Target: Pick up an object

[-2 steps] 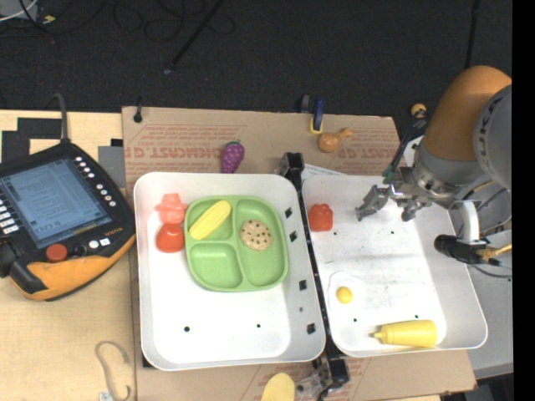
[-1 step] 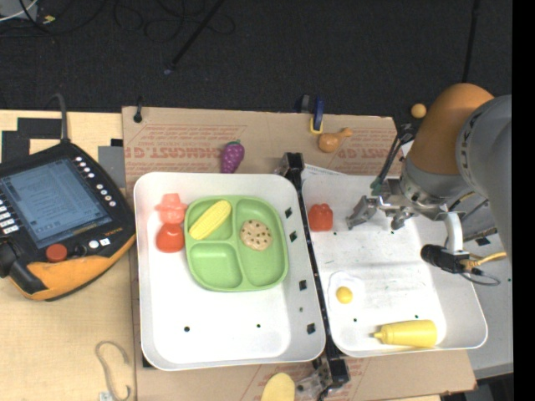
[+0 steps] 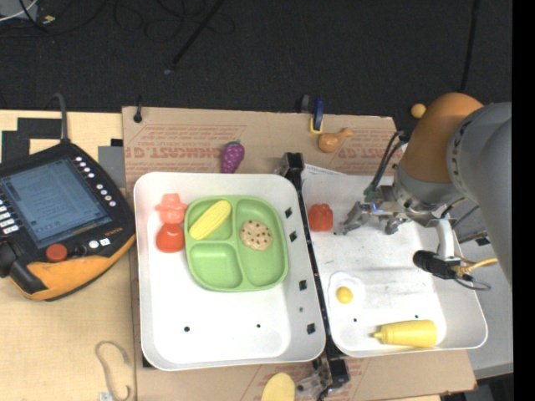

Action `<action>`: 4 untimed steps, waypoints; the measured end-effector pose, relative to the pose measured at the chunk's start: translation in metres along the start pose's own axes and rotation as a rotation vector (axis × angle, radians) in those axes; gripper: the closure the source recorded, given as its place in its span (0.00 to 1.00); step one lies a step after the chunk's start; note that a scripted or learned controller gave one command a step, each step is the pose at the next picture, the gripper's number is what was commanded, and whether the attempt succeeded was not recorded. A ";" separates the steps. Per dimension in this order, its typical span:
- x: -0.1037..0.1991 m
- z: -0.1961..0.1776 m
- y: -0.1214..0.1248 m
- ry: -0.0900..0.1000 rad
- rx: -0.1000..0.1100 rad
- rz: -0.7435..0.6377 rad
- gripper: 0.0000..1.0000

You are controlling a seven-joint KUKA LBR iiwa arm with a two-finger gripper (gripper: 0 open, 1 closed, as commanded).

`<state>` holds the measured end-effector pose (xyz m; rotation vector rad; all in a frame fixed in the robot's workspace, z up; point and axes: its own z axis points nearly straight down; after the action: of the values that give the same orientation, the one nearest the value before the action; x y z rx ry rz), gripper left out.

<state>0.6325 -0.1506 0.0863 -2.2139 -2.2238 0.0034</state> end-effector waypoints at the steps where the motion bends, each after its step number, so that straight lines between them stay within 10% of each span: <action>1: 0.000 -0.012 0.000 0.000 -0.002 0.001 1.00; 4: -0.013 -0.143 -0.003 -0.001 -0.006 0.008 1.00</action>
<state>0.6301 -0.1634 0.2293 -2.2257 -2.2188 -0.0021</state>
